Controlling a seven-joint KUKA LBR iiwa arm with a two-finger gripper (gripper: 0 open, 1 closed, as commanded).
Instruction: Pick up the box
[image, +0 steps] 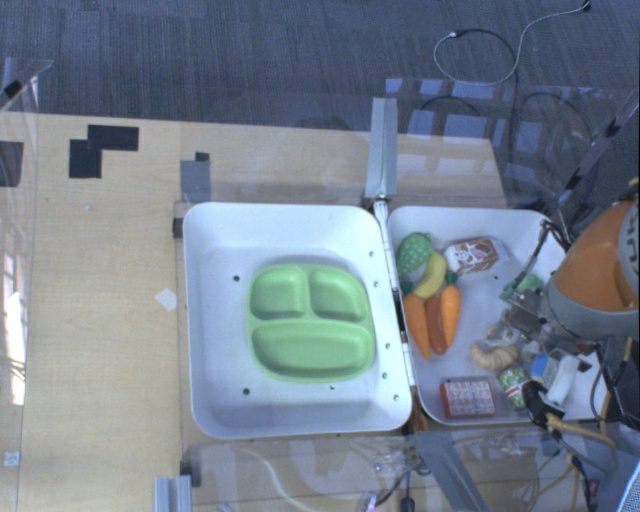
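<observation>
Box (468, 397), flat in the right bin's (430, 400) near corner: I judge it light, stiff, best pinched across its short sides. Gripper (520, 345) hovers beside; jaw state I cannot tell.

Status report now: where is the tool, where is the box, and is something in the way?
Tool low over right bin, right side. Box flat at near edge, untouched. Croissant and small can lie between tool and box.
</observation>
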